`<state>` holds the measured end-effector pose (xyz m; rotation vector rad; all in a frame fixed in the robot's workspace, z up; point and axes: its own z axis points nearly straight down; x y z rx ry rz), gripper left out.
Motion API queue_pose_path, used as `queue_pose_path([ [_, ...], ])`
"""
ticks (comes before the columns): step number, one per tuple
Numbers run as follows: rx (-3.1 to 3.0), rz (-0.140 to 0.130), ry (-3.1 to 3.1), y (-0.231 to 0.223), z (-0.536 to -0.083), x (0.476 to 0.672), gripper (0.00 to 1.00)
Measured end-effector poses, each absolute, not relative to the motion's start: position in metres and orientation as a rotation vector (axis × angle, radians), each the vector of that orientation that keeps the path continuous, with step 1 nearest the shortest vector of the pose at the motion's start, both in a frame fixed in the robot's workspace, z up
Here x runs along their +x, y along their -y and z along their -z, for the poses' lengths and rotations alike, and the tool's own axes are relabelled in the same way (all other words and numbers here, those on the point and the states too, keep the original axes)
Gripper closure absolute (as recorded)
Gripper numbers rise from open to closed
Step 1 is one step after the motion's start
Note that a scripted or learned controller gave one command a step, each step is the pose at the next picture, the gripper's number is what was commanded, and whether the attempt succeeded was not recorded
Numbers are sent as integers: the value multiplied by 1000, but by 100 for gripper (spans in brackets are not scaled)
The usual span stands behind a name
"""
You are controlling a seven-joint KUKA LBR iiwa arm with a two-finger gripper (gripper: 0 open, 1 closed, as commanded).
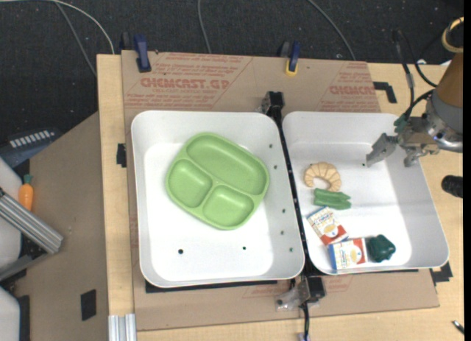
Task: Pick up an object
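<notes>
Brown board-topped bench (pixel 221 82) bears two white bins (pixel 147 207) side by side

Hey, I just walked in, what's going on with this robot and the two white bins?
The arm reaches in from the right, with its gripper over the upper part of the right bin, holding nothing. Along that bin's left and front side lie a croissant, a green pepper, two small cartons and a dark green object, all untouched. The left bin holds a green divided plate.
</notes>
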<state>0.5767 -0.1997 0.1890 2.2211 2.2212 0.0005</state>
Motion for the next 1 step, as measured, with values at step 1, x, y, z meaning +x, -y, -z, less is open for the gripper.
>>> queue_pose_path([
  [1,2216,-3,-2223,182,-214,634,0],
])
